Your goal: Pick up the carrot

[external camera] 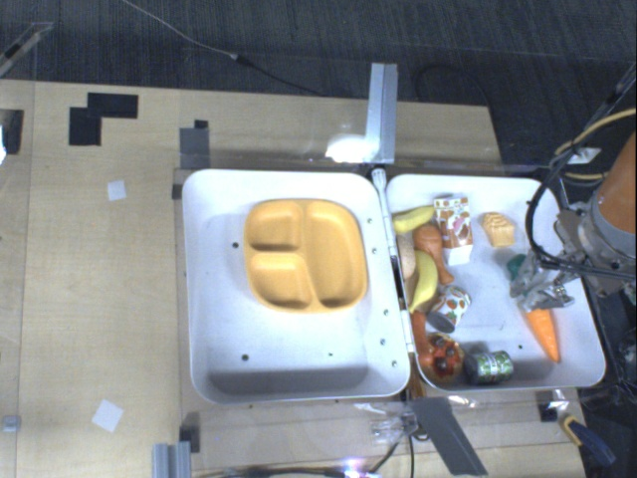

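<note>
Likely risk: a slip, since the gripper point(540, 293) sits on the carrot's point(544, 333) blunt top end, and the tapered root beyond hangs unsupported toward the right bin's point(587, 374) front wall. Carrot lies near that bin's right wall, well apart from the green can point(489, 366). Finger spread cannot be told; a firm hold is unconfirmed. Bananas point(419, 252) crowd the bin's left wall
</note>
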Action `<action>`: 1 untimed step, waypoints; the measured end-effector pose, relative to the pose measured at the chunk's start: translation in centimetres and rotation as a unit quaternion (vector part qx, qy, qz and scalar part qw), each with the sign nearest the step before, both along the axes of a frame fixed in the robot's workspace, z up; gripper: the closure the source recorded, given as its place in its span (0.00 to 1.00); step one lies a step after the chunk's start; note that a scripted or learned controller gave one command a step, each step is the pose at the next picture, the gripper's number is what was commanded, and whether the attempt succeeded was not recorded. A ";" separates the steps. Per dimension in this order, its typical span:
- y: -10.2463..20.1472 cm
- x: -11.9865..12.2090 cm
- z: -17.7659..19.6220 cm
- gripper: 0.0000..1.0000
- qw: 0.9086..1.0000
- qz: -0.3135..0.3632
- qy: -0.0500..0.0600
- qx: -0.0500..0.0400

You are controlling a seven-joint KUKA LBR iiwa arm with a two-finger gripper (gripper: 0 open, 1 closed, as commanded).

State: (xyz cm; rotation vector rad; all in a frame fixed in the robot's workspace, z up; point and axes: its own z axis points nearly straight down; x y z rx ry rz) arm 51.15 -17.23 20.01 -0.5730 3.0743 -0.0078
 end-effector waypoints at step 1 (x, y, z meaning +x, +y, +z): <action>2.6 -0.6 -11.0 1.00 0.974 0.225 0.001 -0.003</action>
